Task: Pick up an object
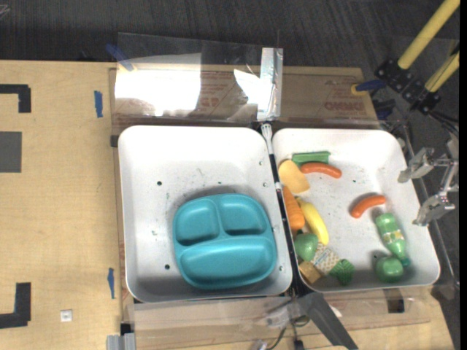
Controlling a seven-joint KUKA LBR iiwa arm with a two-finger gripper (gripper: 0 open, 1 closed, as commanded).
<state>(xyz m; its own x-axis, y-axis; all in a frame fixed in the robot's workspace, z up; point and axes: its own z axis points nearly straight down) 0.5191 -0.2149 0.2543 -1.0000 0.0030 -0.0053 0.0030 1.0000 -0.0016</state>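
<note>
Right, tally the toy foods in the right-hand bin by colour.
Green: 5, namely the bar, bottle, pepper, ball, leafy piece
Orange-red: 3
Yellow: 2
Tan: 1
Total: 11

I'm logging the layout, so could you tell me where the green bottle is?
The green bottle lies in the right bin, near its right wall, just above the green pepper.

toy foods [314,221], scattered in right bin [365,141]
</note>
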